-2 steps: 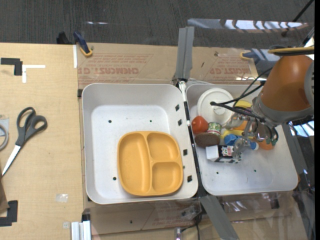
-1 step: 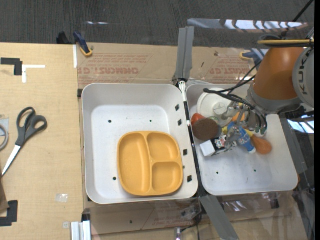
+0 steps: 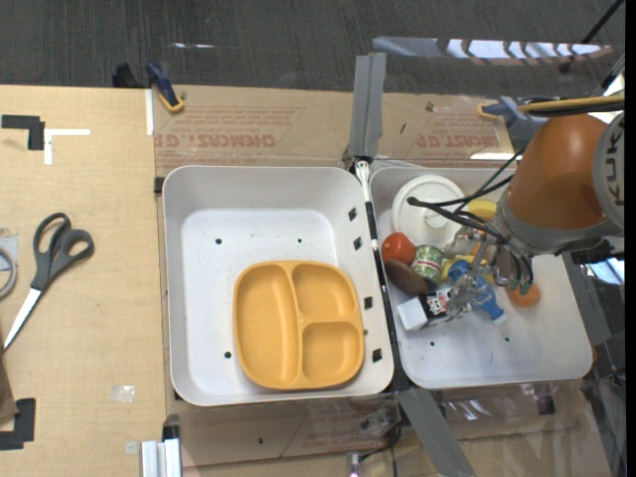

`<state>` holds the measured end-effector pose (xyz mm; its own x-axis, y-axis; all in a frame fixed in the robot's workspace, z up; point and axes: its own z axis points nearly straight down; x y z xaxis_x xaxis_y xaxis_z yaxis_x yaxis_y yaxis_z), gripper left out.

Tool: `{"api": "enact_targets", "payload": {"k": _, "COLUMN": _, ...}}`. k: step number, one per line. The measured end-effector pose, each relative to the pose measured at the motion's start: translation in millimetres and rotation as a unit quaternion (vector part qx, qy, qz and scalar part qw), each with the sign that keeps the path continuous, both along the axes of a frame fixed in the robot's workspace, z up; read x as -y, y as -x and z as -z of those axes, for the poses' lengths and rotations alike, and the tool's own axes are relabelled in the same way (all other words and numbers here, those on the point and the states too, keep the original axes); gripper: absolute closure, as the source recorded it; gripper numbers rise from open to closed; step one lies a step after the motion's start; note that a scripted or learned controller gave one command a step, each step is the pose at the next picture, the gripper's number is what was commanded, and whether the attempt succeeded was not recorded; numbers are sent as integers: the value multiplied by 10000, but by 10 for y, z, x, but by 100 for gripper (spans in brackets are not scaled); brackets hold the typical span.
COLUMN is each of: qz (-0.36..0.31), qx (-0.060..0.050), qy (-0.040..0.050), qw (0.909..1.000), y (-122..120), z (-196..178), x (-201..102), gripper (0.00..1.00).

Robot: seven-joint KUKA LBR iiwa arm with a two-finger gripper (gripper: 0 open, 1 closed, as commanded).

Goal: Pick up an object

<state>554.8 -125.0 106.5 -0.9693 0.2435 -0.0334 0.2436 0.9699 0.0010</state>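
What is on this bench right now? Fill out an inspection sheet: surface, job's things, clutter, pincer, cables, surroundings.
Surface: two white bins side by side, left bin, right bin, on a cardboard-covered bench.
Job's things: a pile in the right bin: red ball, small green-labelled can, dark brown piece, white round lid, small orange piece, blue items.
Clutter: yellow divided tray in the left bin.
Pincer: pincer low over the pile; finger state cannot be told.
Cables: black cables run from the arm over the lid.
Surroundings: scissors on the table at the view's left.
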Motion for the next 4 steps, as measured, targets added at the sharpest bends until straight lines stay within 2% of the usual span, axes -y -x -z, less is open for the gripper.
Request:
{"api": "enact_targets", "payload": {"k": 1, "qz": -18, "qx": -14, "qy": -3, "qw": 10000, "y": -9, "z": -139, "x": -6, "gripper": 100}}
{"api": "enact_targets", "payload": {"k": 2, "qz": 140, "qx": -145, "qy": -36, "qw": 9998, "y": 240, "z": -857, "x": -613, "gripper": 100}}
{"api": "enact_targets", "payload": {"k": 3, "qz": 669, "qx": -140, "qy": -41, "qw": 9976, "y": 164, "z": -1650, "x": -476, "gripper": 100}}
{"api": "enact_targets", "payload": {"k": 4, "qz": 1004, "qx": -136, "qy": -47, "qw": 9948, "y": -909, "z": -1990, "x": -511, "gripper": 100}}
